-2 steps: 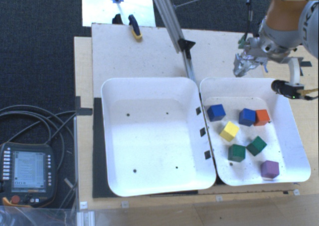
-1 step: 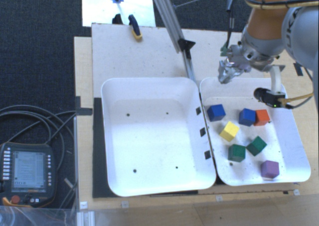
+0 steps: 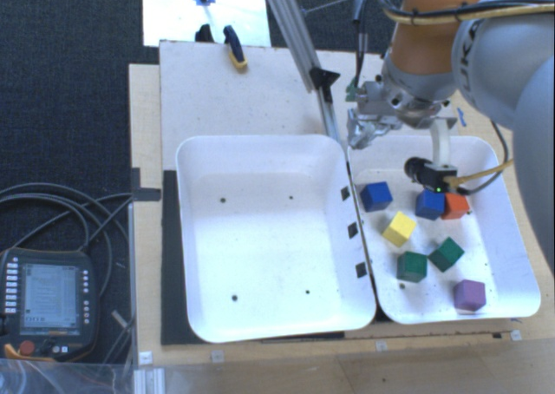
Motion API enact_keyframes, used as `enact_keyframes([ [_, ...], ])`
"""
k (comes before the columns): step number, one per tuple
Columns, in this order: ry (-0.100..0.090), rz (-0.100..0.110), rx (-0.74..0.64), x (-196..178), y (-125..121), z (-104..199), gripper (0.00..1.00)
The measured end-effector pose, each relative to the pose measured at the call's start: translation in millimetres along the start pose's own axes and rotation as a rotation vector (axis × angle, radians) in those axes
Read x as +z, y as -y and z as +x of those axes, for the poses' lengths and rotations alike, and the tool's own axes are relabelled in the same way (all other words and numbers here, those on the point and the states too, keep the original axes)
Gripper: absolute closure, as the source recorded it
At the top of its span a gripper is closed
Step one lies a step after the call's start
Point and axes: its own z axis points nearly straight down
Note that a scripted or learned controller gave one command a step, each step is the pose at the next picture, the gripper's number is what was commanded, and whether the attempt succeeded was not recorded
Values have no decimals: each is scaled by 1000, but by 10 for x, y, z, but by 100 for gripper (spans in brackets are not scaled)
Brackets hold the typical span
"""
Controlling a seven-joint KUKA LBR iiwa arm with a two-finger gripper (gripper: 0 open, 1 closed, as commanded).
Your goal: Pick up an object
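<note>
The right bin point(image 3: 517, 255) holds several small cubes. A blue cube point(image 3: 375, 195) lies nearest the divider, with a yellow cube point(image 3: 400, 229) below it. A second blue cube point(image 3: 429, 204) touches an orange cube point(image 3: 456, 206). Two green cubes point(image 3: 412, 266) point(image 3: 447, 254) sit lower, and a purple cube point(image 3: 469, 295) is by the front rim. My gripper point(image 3: 366, 134) hangs above the bin's far left corner, up and left of the first blue cube, with no cube seen in it.
The left bin point(image 3: 260, 236) lies beside the right one, sharing a raised divider point(image 3: 355, 227). A slanted metal pole point(image 3: 295, 28) ends close to the gripper. A yellow-handled clamp point(image 3: 234, 47) sits on the back board. A teach pendant point(image 3: 48, 301) with cables lies far left.
</note>
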Motion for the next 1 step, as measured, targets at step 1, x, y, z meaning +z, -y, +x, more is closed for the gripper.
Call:
enact_keyframes([
  [1, -1, 0, -1, -60, 155, 601, 100],
])
